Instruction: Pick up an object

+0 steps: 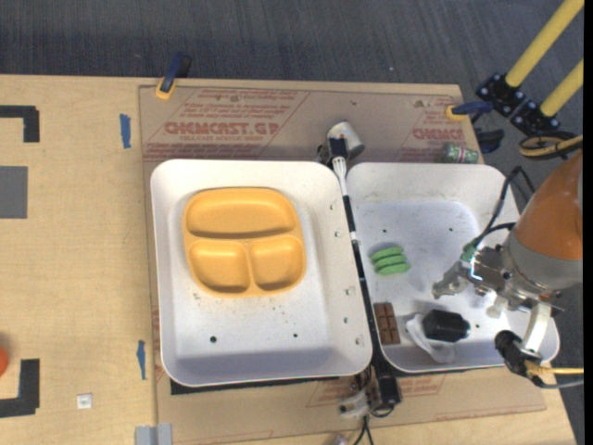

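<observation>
The gripper [468,290] hangs low over the right bin [422,188], near its right wall, and from here I cannot tell whether it grips anything. Just beside and below it lies a black object [445,325] on a white scrap, close to the bin's near rim. A brown chocolate bar [385,323] hugs the dividing edge. The green ridged piece [390,260] sits with open floor around it. The yellow divided tray [246,239] rests in the left bin [176,332].

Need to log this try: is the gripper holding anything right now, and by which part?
Cannot be told. The gripper hangs over the right bin, and no object shows at it; the green object and black object lie apart from it.
</observation>
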